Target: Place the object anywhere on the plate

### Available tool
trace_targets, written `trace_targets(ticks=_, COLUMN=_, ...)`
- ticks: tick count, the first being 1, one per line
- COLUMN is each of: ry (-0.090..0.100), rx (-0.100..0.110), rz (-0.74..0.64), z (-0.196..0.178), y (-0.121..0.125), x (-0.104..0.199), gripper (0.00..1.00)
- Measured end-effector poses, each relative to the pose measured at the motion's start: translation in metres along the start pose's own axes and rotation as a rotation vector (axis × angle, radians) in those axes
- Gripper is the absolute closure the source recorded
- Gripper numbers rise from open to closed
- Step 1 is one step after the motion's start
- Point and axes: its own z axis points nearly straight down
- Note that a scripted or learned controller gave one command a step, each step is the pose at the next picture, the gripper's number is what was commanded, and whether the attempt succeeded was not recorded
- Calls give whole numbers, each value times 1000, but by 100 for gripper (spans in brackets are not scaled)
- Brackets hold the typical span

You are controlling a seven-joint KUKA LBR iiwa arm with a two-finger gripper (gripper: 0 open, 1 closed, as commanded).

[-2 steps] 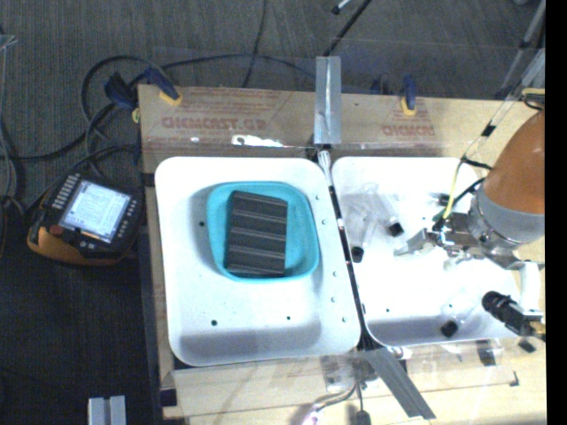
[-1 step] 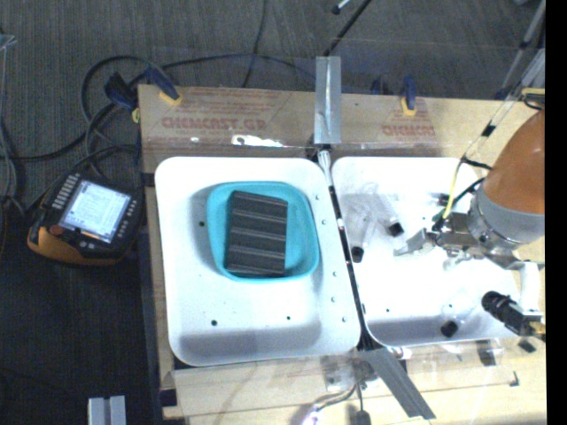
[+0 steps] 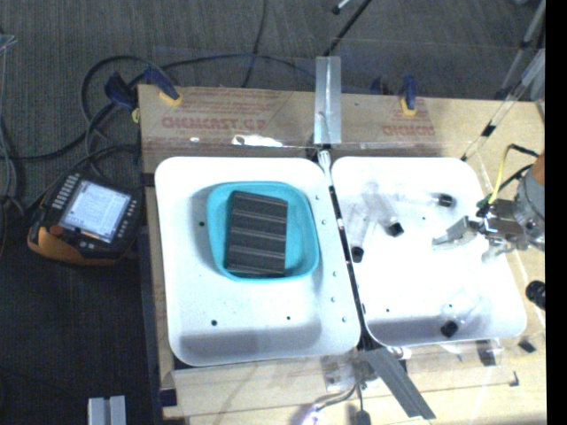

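Observation:
A dark grey ribbed block (image 3: 257, 233) lies flat in the middle of the teal plate (image 3: 306, 248), which sits in the left bin (image 3: 239, 326). My gripper (image 3: 469, 243) hangs over the right side of the right bin (image 3: 416, 295), far from the plate. It is open, its grey fingers (image 3: 450, 232) point left, and nothing is between them.
The right bin holds several small dark pieces (image 3: 394, 229) and some clear plastic bits (image 3: 372, 209). A metal post (image 3: 328, 104) stands behind the seam between the bins. A handheld controller (image 3: 89, 215) lies on the floor to the left.

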Motion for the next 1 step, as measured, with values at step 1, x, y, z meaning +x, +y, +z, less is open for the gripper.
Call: trace_targets(ticks=1, ry=0, rx=0, rz=0, z=0, y=0, x=0, gripper=0)
